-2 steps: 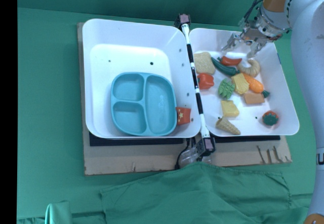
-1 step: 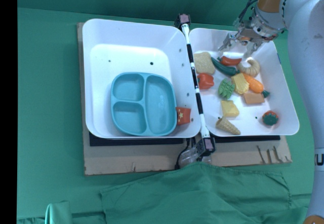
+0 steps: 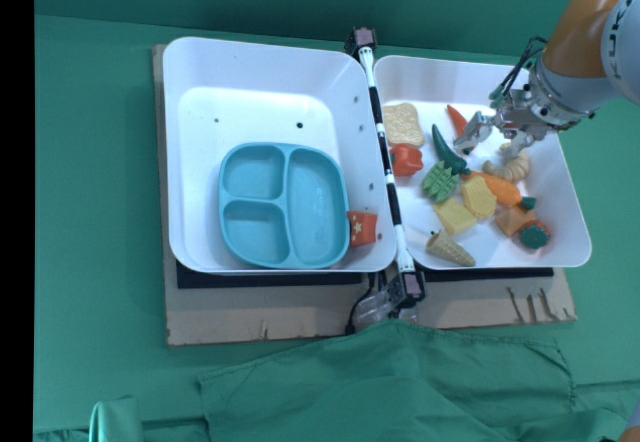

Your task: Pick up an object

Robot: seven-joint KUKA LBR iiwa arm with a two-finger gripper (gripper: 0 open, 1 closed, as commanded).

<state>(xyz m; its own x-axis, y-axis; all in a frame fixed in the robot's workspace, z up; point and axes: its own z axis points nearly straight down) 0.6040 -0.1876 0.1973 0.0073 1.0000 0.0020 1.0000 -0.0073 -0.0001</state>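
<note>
My gripper (image 3: 495, 135) hangs over the back of the right bin (image 3: 566, 188), fingers spread open with nothing between them. Just below it lies a pale croissant-shaped piece (image 3: 510, 167). To its left sit a small orange carrot tip (image 3: 456, 117) and a dark green pepper (image 3: 445, 147). Nearer the middle of the bin are a green leafy piece (image 3: 438, 180), yellow cheese blocks (image 3: 468, 203), a carrot (image 3: 506, 190), a red tomato piece (image 3: 406, 159), a round cracker (image 3: 402, 121), an ice-cream cone (image 3: 450, 249) and an orange and green piece (image 3: 530, 230).
The left bin (image 3: 200, 80) holds a blue three-compartment plate (image 3: 283, 205) and a small red carton (image 3: 362, 227) at its front right corner. A black-and-white bar (image 3: 385, 155) runs between the bins. Green cloth (image 3: 400, 385) lies in front.
</note>
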